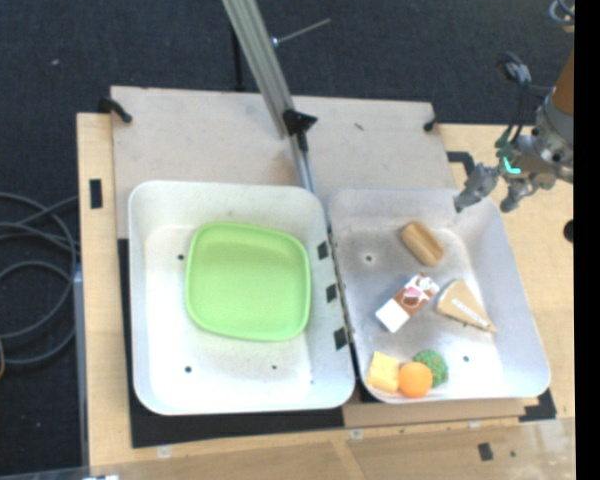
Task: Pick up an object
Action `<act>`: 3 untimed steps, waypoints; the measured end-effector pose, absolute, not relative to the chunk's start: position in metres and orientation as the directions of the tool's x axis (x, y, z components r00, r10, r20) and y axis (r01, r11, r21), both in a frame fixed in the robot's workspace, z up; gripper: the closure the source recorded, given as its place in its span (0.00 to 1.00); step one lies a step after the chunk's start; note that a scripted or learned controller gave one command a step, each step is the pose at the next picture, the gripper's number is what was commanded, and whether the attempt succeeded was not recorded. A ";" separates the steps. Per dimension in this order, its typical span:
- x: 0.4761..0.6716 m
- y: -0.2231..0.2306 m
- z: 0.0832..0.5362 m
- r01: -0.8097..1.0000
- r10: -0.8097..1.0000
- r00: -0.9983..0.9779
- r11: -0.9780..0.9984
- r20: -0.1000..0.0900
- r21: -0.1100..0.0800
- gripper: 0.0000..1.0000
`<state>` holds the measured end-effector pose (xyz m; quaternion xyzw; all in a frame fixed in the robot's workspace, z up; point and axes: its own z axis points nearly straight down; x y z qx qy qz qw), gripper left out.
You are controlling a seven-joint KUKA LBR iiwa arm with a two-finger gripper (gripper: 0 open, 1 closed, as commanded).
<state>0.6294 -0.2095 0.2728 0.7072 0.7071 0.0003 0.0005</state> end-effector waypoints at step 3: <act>0.635 -0.213 0.179 1.000 1.000 0.001 -0.001 0.000 -0.004 0.00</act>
